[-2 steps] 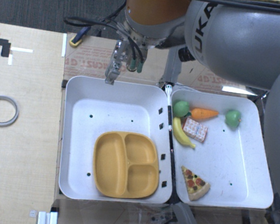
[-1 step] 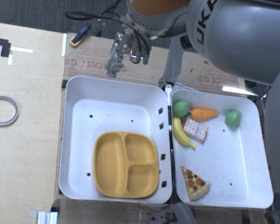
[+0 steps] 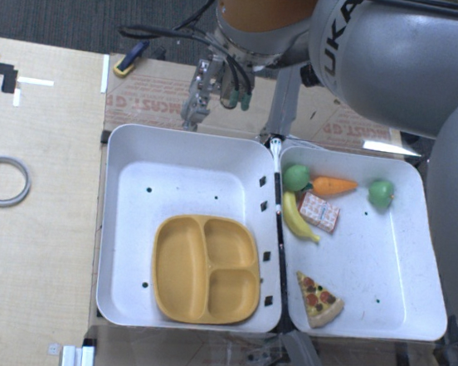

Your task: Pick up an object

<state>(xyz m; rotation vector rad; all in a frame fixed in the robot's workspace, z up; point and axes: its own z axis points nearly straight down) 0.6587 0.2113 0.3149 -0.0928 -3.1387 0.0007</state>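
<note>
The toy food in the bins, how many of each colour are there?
Green: 2, round fruit and round fruit
Orange: 1, carrot
Yellow: 1, banana
Mixed colours: 2, pink-and-white block and pizza slice
Total: 6

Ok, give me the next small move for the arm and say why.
Probably swing the gripper toward the right bin. It hangs beyond the bins' far edge, holding nothing, while the banana, carrot and pizza slice lie there.

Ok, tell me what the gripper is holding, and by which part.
Nothing is held. The two-finger gripper hangs above the far rim of the left white bin, with nothing between its fingers.
</note>
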